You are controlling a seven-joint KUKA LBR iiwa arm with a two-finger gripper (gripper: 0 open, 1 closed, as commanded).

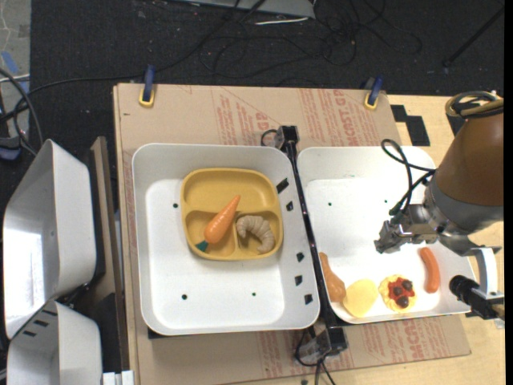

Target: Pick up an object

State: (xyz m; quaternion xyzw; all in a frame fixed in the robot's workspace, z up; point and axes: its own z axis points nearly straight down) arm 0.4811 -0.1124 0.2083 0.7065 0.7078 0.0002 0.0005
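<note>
gripper [390, 239] – low over the right bin [353, 167], whether clenched or released I cannot tell | nearest target – sausage [431, 269], just right of it and slightly nearer the front rim; long axis runs front-to-back | next: short shift right

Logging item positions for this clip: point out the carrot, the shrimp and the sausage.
carrot [222, 219], camera view, middle of its orange body.
shrimp [257, 232], camera view, centre of its curled body.
sausage [431, 269], camera view, mid-length.
</note>
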